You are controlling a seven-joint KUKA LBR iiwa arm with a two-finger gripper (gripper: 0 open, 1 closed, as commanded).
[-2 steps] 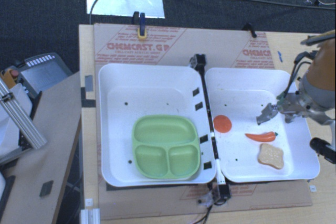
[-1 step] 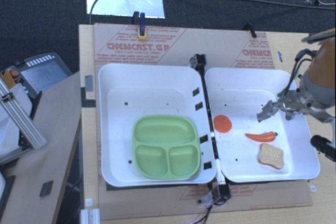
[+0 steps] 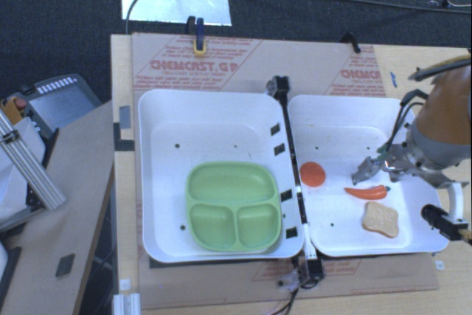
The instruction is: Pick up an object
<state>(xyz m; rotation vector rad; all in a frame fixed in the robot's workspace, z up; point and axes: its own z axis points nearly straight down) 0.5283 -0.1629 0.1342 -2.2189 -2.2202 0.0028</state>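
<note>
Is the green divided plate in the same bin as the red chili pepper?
No: the green divided plate lies in the left bin, the red chili pepper in the right bin.

Left bin (image 3: 158, 158): it holds a green divided plate (image 3: 234, 205).
Right bin (image 3: 339, 125): an orange round piece (image 3: 313, 173), a red chili pepper (image 3: 366, 192) and a toast slice (image 3: 380, 220) lie apart.
My tool (image 3: 366, 170): low in the right bin, just above the pepper, nothing seen between the fingers.
My arm (image 3: 442, 122): enters from the right.
</note>
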